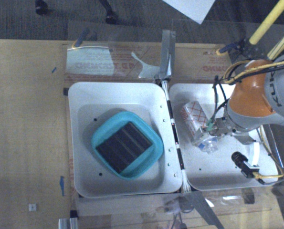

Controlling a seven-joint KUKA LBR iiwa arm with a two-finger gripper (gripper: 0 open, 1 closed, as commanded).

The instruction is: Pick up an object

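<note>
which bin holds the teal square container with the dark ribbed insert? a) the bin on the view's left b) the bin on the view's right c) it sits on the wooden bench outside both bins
a: the teal square container with the dark ribbed insert lies inside the shallow white bin on the view's left, while the arm's gripper is over the other white bin, by a clear plastic packet with a red pattern.

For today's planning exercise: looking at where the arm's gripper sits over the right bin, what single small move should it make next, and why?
Probably a short descent straight down onto the clear plastic packet. The gripper sits in the right bin, right beside the packet and the red-checked packet, and no object is visibly between its fingers, so nothing looks picked up yet.
</note>
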